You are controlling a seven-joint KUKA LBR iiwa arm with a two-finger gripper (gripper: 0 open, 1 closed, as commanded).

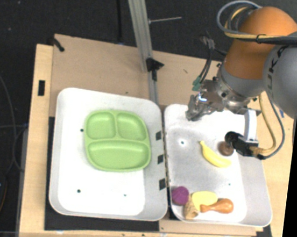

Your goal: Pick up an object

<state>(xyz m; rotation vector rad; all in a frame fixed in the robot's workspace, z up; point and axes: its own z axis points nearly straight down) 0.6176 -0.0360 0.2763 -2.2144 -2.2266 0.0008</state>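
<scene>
Pincer (195, 111) sits over the right bin's (245, 209) far-left corner — finger state cannot be told, nothing visibly grasped. Banana (214, 155) lies mid-bin; purple ball (180, 194), yellow piece (203, 198) and orange item (219, 206) cluster at its near edge. Green divided plate (117, 140) occupies the left bin (100, 198).

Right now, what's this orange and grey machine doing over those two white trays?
A robot arm reaches in from the right, its claw hovering over the far corner of the right bin. It is meant to pick something up. A toy banana lies mid-bin, and a purple piece and a few other toy foods sit at the near edge. A green divided plate lies in the left bin.
</scene>
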